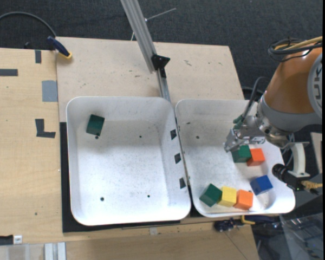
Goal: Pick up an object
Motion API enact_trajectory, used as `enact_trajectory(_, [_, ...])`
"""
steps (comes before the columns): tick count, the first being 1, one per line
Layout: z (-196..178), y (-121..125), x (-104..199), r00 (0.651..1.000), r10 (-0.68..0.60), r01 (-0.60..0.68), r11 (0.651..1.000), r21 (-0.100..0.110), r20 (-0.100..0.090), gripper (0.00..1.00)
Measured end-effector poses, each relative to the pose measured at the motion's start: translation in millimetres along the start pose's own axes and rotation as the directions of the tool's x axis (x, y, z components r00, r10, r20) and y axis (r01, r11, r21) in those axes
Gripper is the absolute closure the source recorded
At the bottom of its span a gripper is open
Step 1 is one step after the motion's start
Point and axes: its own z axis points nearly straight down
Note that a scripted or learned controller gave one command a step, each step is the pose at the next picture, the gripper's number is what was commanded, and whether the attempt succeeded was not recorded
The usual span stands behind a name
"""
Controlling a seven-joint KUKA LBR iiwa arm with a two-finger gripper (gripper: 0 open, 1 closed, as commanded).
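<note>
While the arm (292, 91) reaches in from 3 o'clock, you find its hand (242, 141) low over the right bin (206, 118), toward that bin's 3 o'clock side. You cannot tell from this angle whether the hand is open or closed, nor whether anything sits in it.

Just below the hand, at its 6 o'clock, lies a dark green cube (241, 155), and it looks to touch or nearly touch the hand's lower end. An orange cube (255, 156) sits right against that green one at its 3 o'clock. Going further toward 5 o'clock you come to a blue cube (261, 184), on its own, near the bin's right rim.

Along the bin's 6 o'clock edge you see a row of three cubes packed side by side: a green cube (210, 194) tilted at the left end, a yellow cube (228, 196) in the middle, and a second orange cube (244, 199) at the right.

Well apart, out at 9 o'clock, the left bin (124, 210) holds a single dark green block (95, 124) near its 10 o'clock corner. Both bins rest on the pale wooden surface (21, 161), and a metal pole (138, 26) slants in from 12 o'clock to where the bins meet.
</note>
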Motion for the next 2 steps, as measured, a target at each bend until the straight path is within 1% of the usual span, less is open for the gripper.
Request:
enact_trajectory(1, [1,11,43,1.000,0.000,0.000,1.000,0.000,0.000,1.00])
enact_trajectory(2, [-7,30,94,1.000,-0.001,0.001,1.000,-0.001,-0.001,1.00])
